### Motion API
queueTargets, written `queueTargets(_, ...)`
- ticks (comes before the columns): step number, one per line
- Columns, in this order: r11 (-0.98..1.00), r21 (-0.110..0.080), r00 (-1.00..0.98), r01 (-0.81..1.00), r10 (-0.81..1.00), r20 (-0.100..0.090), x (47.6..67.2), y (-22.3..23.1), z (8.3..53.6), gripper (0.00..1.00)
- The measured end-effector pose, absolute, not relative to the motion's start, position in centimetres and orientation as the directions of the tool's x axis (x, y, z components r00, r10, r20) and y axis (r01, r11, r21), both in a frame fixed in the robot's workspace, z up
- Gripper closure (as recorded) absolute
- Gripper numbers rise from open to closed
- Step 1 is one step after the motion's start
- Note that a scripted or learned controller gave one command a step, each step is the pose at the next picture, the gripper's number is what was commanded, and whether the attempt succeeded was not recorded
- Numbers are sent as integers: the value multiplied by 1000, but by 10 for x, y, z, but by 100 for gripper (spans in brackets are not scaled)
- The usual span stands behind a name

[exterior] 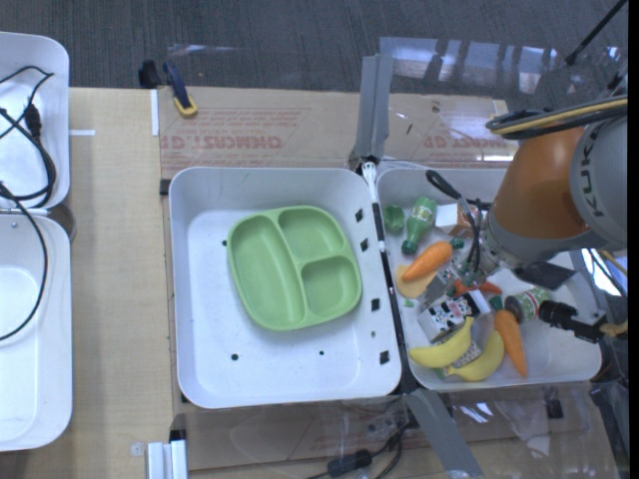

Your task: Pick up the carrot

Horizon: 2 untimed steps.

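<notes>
- Two carrots lie in the right bin: one carrot near the bin's middle left, tilted, its thick end up toward the right; a second carrot lower right, pointing down toward the near wall.
- The first carrot lies just left of the hand, close to it but not visibly between the fingers.
- The hand reaches down into the bin's middle from the right; whether it is wide or narrow I cannot tell, as the wrist and clutter hide the tips.
- The arm, with its orange band, covers the bin's upper right part.
- A green bottle lies above the first carrot, near the bin's far left corner.
- Two bananas lie by the near wall, curved, touching each other; the second carrot is just right of them.
- A small black and white item sits between the hand and the bananas.
- Another small bottle-like item with a green part lies right of the hand, near the second carrot's top.
- The left bin holds a green divided plate with three compartments, lying flat and turned at a slant.
- Both bins stand side by side on the surface, touching along their shared wall.
- A white tub with black cables sits at the far left of the surface.
</notes>
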State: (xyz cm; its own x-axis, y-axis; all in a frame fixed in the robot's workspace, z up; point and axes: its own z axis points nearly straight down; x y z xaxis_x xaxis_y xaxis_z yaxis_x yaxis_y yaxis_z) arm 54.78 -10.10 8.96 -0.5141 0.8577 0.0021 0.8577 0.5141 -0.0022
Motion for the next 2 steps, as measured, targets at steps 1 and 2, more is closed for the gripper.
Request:
queueTargets(1, 509, -4, -509, 861, 861, 3, 548, -103, 96, 100)
queueTargets(2, 269, -4, -269, 963, 963, 0, 516, -47, 189, 100)
